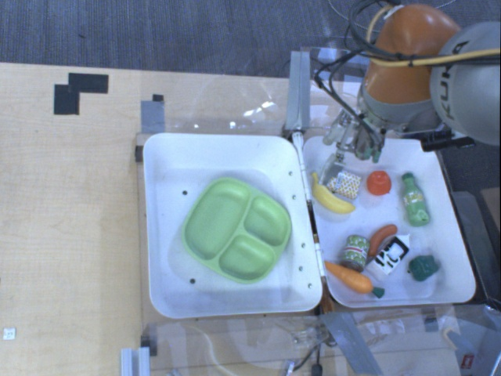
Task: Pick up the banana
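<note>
Banana (332, 199) lies in the right bin (462, 276), in its left part close to the wall shared with the left bin, curved and flat on the bin floor. A small patterned packet (345, 184) sits just beside it on the far-right side, touching or nearly touching; which of the two cannot be told.

Hand (354, 149) hangs above the far-left part of the right bin, just beyond the banana and the packet. Whether it is released or clenched cannot be told from this slant; nothing is seen between its tips. The arm (462, 69) enters from the right, with its orange band (407, 49) above the wrist and cables looping over it.

Other contents of the right bin: a red cup-like object (379, 182) right of the packet; a green bottle (414, 199) further right; a small printed can (355, 251) nearer the viewer; a brown sausage-shaped item (383, 236) beside it; a black-and-white carton (390, 254); a dark green object (423, 268) at the near right; a carrot (350, 277) along the near edge.

Left bin (168, 210) holds a green divided plate (238, 229), lying flat near its centre. Both bins stand side by side on the table (63, 233).
</note>
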You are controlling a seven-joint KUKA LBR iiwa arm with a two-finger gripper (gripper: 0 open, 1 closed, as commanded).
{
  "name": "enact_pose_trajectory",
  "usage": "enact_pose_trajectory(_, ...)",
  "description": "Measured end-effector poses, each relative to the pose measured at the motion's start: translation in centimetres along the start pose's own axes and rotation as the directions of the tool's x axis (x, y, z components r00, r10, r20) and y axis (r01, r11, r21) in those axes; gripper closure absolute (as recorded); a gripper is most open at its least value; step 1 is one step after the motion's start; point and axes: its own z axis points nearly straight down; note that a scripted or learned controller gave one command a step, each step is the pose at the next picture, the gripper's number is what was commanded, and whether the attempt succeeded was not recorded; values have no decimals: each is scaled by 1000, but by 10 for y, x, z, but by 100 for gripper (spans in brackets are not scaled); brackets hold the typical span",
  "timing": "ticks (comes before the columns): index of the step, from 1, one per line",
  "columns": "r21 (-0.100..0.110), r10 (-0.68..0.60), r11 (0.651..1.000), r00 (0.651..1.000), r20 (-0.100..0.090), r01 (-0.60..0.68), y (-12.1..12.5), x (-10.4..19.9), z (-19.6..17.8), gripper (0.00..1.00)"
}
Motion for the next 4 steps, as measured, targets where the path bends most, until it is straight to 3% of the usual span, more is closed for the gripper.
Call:
enact_pose_trajectory(1,0,-44,999,999,1,44,-47,-10,99,0)
enact_pose_trajectory(2,-3,-43,999,999,9,43,-45,-12,85,100)
enact_pose_trajectory(3,-3,-43,999,999,9,43,-45,-12,85,0)
enact_pose_trajectory(4,2,-80,997,997,-9,80,-70,-24,100,0)
